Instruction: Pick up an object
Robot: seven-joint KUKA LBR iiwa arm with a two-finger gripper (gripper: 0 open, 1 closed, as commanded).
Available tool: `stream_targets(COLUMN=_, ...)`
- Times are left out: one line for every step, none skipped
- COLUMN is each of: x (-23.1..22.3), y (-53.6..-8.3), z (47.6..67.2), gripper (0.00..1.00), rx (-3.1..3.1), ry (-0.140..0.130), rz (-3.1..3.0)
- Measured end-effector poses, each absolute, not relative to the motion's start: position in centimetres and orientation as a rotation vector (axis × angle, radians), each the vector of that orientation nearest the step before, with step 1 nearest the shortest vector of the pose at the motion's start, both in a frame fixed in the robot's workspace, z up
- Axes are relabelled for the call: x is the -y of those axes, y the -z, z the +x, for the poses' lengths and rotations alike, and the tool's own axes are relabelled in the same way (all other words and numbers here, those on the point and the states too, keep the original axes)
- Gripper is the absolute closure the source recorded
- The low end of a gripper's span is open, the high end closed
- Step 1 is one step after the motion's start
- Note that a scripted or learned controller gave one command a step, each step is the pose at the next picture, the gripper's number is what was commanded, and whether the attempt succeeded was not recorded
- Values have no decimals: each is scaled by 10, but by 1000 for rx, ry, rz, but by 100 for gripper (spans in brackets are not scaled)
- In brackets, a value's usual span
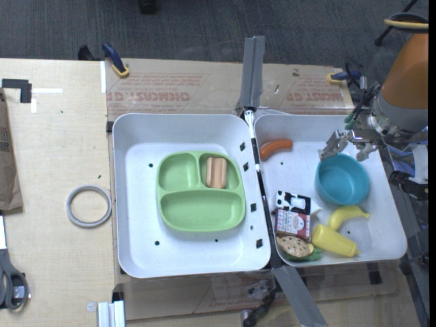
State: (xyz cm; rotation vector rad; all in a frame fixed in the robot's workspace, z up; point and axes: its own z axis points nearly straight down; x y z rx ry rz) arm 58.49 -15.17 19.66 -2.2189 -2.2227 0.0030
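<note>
My gripper (349, 144) hangs over the back of the right bin (300, 131), just above the far rim of a blue bowl (342, 180). Its fingers are spread and nothing sits between them. The same bin holds an orange sausage (275, 146) near the back left, a black-and-white milk carton (293, 214), a yellow banana (348, 215), a yellow bottle (334, 241) and a toy sandwich (297, 248) at the front. In the left bin (136, 182) lies a green divided plate (201, 191) with a hot dog bun (216, 172) in its back right compartment.
A grey tape ring (88, 205) lies on the bench left of the bins. Scissors (12, 285) rest at the front left corner. Blue-and-yellow clamps (116, 60) hold cardboard behind the bins. A grey post (252, 73) rises between the bins at the back.
</note>
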Motion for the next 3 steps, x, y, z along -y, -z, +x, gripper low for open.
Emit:
stream_targets(x=186, y=-92, z=623, gripper=0, rx=2207, ry=-2, rz=-2237)
stream_targets(x=187, y=-101, z=623, gripper=100, rx=2209, ry=-3, rz=-2237)
stream_targets(x=150, y=-134, z=609, gripper=100, rx=2115, ry=-2, rz=-2322)
